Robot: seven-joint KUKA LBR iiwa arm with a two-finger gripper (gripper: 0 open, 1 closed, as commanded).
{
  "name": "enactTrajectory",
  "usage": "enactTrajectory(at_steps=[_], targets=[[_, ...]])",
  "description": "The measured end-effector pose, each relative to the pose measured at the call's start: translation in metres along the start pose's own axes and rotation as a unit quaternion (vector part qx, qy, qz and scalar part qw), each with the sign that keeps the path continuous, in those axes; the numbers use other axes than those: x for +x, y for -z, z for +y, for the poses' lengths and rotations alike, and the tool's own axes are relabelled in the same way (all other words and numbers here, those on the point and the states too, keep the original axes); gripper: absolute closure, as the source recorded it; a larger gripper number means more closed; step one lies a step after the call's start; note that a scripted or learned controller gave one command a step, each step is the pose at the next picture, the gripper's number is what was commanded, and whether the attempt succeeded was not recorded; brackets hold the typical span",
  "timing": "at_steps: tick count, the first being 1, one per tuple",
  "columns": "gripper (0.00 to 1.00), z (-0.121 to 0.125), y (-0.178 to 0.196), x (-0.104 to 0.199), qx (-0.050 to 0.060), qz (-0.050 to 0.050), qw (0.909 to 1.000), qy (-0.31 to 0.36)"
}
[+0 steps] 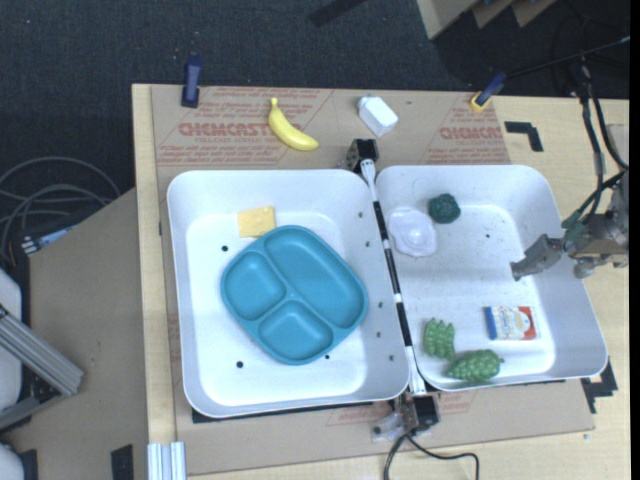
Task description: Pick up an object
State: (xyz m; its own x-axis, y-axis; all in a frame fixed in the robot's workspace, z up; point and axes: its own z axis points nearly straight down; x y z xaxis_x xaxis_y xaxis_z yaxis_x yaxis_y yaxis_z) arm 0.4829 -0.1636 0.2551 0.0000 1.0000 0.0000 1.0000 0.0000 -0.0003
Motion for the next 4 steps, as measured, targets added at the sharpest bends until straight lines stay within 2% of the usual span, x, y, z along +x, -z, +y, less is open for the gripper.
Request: enactTrajectory(at_steps=[1, 2, 3, 4], targets=[[0.00, 0.043, -0.127, -0.049, 0.001, 0.000, 1.0000, 0.000], [0.00, 0.112, -0.143, -0.046, -0.001, 0.000, 1.0000, 0.001], [0.00, 0.184, -0.170, 0.042, -0.001, 0.001, 1.0000, 0.001], [1.00, 0.185, -0.159, 0.040, -0.003, -0.001, 1.0000, 0.001]])
